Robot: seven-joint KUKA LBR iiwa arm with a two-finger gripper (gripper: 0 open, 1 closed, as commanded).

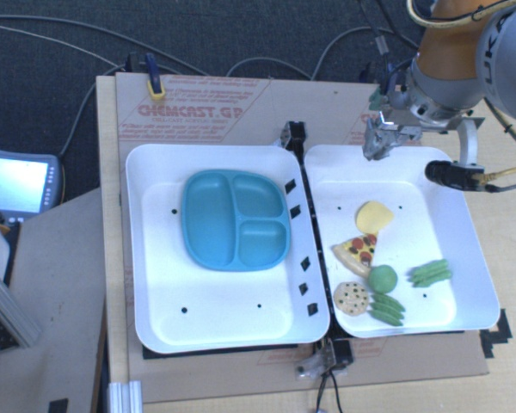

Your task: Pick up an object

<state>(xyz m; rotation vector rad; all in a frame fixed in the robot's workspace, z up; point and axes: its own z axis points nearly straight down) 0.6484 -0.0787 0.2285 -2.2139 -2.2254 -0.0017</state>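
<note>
camera view looks down on a bench (198, 101) with two white bins side by side. left bin (155, 317) carries a blue tray (236, 220) with three compartments, lying flat a bit above the bin's middle. right bin (464, 256) has the small stuff, all gathered in its lower half.

from the middle of the right bin: a yellow piece (374, 216) sits at about 12 o'clock; a pizza slice (356, 254) lies just below it, toward 8 o'clock, its tip pointing left. a green ball (382, 279) is at 6 o'clock, touching the slice's lower right edge. a cookie (351, 298) sits at 7 o'clock, near the bin's bottom rim. a green pod (387, 309) lies just right of the cookie, below the ball. another bunch of beans (430, 273) lies apart at 4 o'clock.

arm (464, 33) comes in from 1 o'clock, orange band on top. gripper (378, 149) hangs over the top left rim of the right bin, at 11 o'clock from the bin's middle, well apart from every piece. nothing sits between its fingers; i cannot tell whether the jaws are wide or narrow from here.

a black clip (294, 134) sits where the two bins meet at the top. cables (69, 33) run across the dark floor behind the bench.
</note>
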